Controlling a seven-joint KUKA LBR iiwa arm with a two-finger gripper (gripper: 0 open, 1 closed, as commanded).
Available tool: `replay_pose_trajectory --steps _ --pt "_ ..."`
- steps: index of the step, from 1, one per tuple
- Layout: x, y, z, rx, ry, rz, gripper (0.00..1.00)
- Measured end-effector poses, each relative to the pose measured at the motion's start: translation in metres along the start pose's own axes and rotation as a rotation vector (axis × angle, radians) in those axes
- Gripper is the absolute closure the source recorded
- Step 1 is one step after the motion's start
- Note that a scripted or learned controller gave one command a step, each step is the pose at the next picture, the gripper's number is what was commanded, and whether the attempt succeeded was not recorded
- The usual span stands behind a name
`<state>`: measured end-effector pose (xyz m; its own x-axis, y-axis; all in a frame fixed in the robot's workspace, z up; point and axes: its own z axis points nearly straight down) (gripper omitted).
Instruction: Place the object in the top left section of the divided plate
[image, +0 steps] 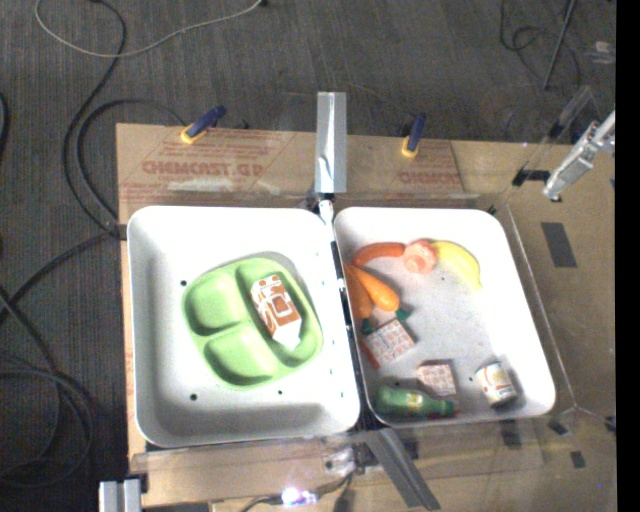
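Observation:
A green divided plate (214, 306) lies in the left bin (160, 400). A small orange and white carton (277, 305) lies on its side on the right part of the plate, next to the ridge between sections. Its lower end reaches toward the plate's right rim. My gripper (579, 163) appears as a pale metal piece at the upper right, beyond the right bin's far corner and well away from the plate and carton. Nothing is visibly held by it.
The right bin (520, 300) holds two carrots (374, 288), a pink round fruit (420, 257), a yellow fruit (461, 262), a checked packet (388, 342), a small box (437, 378), a green bottle (413, 403) and a small can (496, 383). A metal divider post (330, 150) stands behind the bins.

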<state>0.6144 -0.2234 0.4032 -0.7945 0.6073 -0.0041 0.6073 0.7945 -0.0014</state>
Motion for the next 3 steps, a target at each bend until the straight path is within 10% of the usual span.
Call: replay_pose_trajectory --steps 1,2,3 --pt "0.055 -0.042 0.111 0.000 0.002 -0.066 1.00" --pt "0.076 -0.057 -0.006 -0.003 -0.001 -0.137 1.00" --pt "0.003 -0.002 -0.032 -0.002 -0.001 -0.182 1.00"
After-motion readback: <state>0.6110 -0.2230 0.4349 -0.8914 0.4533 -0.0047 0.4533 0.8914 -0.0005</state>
